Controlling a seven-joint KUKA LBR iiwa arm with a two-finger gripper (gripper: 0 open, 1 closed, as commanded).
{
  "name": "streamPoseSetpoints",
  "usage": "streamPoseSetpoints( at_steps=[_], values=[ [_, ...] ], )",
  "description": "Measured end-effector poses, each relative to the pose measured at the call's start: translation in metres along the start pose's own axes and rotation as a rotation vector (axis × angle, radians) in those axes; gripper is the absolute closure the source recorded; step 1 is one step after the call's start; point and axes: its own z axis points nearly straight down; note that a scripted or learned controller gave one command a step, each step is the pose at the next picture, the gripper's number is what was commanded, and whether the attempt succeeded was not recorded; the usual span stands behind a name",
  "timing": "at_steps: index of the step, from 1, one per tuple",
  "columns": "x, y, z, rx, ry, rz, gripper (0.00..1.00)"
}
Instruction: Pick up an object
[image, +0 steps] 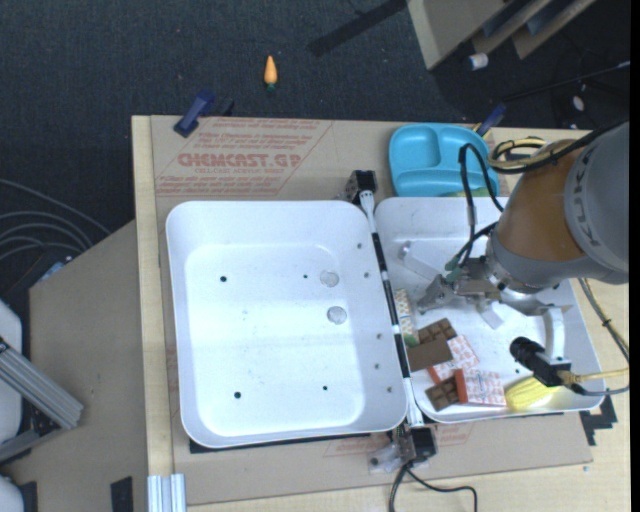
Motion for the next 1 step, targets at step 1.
streamPoseSetpoints(
  at_steps=[1],
  values=[
    [0.0001,0.0004,-0.0098,-0.001,0.000,0.001,1.00]
  ],
)
